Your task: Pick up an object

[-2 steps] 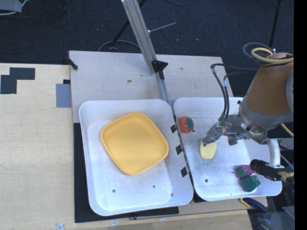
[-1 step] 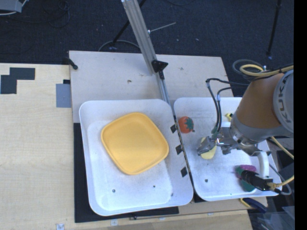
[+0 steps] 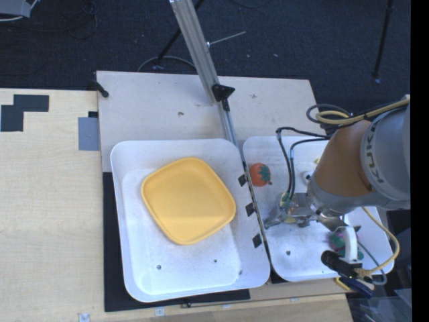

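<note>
Grey arm point(image 3: 365, 163) over right bin point(image 3: 295, 263); claw point(image 3: 278, 218) state unclear; smooth rounded-square yellow plate point(image 3: 188, 200).

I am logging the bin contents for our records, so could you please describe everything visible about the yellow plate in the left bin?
The yellow plate is a rounded-square dish with a shallow raised rim and a flat centre, plain yellow-orange, looking like smooth matte plastic. It appears whole and clean. It lies flat, right side up, turned so its corners point roughly diagonally. It rests on the floor of the left bin, in the upper middle part. Nothing else touches it.
</note>
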Robot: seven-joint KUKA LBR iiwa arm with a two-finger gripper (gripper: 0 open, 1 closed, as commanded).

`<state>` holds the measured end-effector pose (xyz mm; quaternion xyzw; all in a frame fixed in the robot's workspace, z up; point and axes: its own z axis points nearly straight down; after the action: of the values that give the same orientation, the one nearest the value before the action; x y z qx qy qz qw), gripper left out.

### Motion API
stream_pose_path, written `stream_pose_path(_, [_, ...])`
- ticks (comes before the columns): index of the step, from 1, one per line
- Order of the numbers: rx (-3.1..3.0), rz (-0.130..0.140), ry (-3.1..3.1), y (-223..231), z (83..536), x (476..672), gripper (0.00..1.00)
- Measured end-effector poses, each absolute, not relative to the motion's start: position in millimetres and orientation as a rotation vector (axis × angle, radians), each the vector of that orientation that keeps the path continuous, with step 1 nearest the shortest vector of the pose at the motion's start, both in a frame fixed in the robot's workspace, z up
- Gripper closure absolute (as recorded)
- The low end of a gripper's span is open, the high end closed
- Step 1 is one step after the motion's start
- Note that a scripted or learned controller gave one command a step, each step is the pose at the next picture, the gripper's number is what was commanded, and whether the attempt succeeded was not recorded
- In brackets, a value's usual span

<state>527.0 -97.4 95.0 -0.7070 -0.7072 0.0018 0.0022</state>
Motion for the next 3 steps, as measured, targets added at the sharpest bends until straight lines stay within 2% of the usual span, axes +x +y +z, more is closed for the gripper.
stream_pose_path(1, [-2.223,0.001,-2.219,-98.6,107.2,528.3,1.0])
stream_pose_path(3, [-2.223,-0.003,-2.223,-92.4,227.8,525.9,1.0])
